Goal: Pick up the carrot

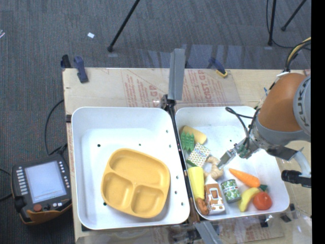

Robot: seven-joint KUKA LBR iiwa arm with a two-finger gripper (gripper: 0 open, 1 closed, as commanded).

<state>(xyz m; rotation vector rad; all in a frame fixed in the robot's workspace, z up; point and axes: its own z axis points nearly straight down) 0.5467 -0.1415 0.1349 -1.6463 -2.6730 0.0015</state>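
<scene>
Hovering beside the carrot (245,177) in the right bin (223,117), the end effector (227,157), finger state indeterminable, risks striking neighbouring items instead.

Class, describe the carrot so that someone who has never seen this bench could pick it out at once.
Find the right-hand white bin, the one crowded with toy food. Near its lower right lies the carrot, just above a yellow banana and a red tomato. It alone is a long orange taper.
</scene>
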